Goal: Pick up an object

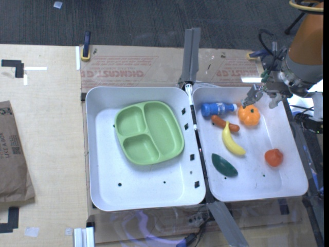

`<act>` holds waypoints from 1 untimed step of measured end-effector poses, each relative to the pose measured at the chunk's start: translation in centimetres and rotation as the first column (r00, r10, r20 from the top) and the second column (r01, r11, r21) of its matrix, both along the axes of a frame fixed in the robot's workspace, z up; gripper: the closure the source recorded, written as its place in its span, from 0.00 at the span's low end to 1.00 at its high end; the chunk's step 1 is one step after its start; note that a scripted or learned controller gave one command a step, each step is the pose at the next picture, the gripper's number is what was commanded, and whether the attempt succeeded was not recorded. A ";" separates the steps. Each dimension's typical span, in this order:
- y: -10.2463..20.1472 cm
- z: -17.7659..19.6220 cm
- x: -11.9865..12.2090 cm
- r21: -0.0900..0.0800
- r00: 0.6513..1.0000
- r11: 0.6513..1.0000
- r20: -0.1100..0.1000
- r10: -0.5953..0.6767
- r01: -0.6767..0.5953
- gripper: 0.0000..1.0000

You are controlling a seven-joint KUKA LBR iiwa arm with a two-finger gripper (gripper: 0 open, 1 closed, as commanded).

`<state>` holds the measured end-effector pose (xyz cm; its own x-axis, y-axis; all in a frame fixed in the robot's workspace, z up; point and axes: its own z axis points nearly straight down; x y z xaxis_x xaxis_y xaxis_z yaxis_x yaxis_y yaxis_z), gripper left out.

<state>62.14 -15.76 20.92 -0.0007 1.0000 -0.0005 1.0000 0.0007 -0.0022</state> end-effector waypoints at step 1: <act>3.6 -11.7 -1.9 0.000 0.999 0.999 0.002 -0.033 0.033 0.00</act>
